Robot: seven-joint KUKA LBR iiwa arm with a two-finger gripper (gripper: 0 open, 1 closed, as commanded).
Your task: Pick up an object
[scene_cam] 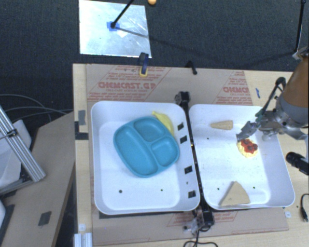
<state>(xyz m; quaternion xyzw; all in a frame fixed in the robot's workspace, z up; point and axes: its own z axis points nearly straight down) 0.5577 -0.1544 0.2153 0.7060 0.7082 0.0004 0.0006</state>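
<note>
One gripper [247, 131] over right bin [212, 159], fingers' state unclear, pizza toy [248, 148] just below

Arm [297, 91] cut off at right edge, claw [247, 131] fingers too blurred to tell their gap, yellow item [165, 120] mostly hidden behind blue plate [146, 146], orange ball [152, 1] clipped by top edge.

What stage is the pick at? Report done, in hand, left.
Done: the gripper has reached the right bin and sits just above the yellow-and-red food piece. In hand: nothing visibly between its fingers. Left: grasping and lifting; that piece, the tan wedge and the tan slice all lie on the bin floor.
</note>
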